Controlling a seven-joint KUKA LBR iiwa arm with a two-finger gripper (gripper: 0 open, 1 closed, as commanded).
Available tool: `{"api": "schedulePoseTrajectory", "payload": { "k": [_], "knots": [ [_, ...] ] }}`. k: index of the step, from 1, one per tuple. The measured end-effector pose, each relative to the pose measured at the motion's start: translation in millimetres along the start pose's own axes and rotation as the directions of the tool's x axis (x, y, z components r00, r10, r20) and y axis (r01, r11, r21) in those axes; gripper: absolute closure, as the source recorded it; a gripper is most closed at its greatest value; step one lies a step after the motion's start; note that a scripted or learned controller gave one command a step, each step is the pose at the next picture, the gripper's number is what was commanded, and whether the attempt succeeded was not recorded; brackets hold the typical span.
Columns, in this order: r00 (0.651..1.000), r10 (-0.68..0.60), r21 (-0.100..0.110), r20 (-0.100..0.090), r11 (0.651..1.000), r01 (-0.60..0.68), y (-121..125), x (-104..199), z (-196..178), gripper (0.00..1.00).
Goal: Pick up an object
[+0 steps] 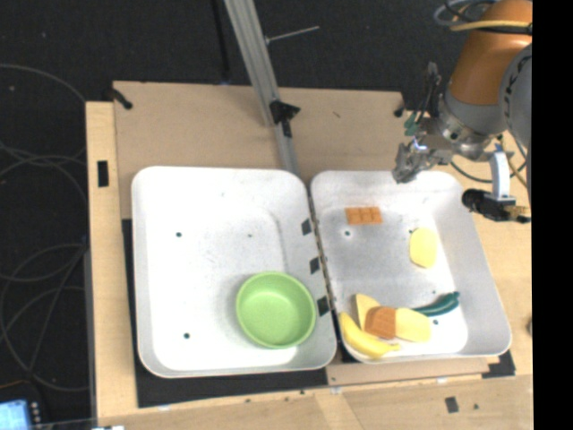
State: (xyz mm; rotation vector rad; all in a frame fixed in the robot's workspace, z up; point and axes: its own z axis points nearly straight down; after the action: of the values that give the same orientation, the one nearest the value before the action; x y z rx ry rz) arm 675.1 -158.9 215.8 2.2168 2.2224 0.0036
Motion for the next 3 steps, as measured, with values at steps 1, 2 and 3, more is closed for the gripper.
{"api": "schedulePoseTrajectory", "payload": {
  "k": [1,2,3],
  "knots": [
    [1.0,-0.001,0.002,-0.002,1.0,0.001,-18,48,-14,1.0],
    [1.0,-0.001,0.002,-0.002,1.0,0.001,-38,105,-18,1.0],
    [1.0,-0.004,0.004,-0.001,1.0,0.004,-51,150,-12,1.0]
  ]
}}
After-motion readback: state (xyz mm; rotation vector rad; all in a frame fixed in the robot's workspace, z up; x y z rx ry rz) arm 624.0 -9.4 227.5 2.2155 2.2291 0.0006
